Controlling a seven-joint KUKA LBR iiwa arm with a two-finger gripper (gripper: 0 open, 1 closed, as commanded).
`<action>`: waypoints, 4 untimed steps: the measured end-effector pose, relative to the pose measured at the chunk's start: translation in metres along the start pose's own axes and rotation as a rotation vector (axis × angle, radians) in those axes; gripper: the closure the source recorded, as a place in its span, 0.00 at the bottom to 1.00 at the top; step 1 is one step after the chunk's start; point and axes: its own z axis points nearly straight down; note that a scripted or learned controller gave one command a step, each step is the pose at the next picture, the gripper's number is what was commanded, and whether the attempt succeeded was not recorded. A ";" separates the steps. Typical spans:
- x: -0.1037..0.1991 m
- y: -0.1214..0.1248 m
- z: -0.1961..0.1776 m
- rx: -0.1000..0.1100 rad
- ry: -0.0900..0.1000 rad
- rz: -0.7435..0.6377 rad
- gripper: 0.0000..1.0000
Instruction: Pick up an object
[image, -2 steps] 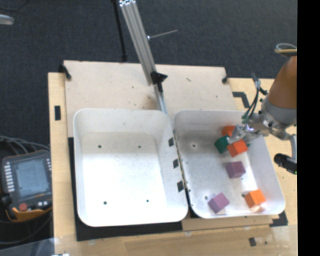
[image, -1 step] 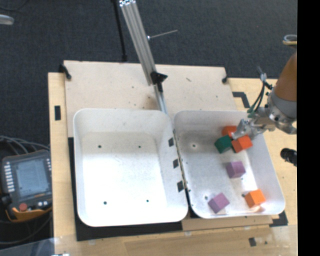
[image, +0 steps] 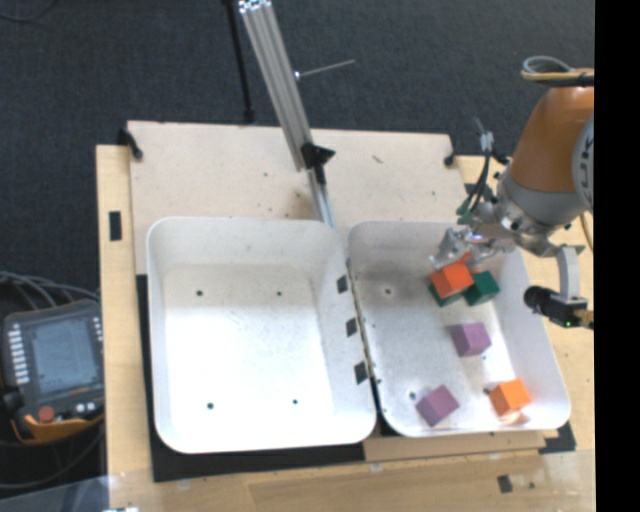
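The pincer (image: 462, 252) sits just above an orange block (image: 451, 282) beside a green block (image: 483, 289) in the right bin (image: 400, 300).

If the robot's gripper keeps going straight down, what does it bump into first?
Probably the orange block right under the gripper, with the green block beside it. Depth is hard to judge from above.

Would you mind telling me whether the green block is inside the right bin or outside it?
Inside. The green block lies within the right bin, beside an orange block under the gripper.
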 end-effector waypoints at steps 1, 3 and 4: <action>0.062 -0.003 -0.004 0.003 0.002 0.000 1.00; 0.164 0.010 -0.006 0.002 0.001 -0.001 1.00; 0.217 0.007 0.002 0.006 0.001 0.000 1.00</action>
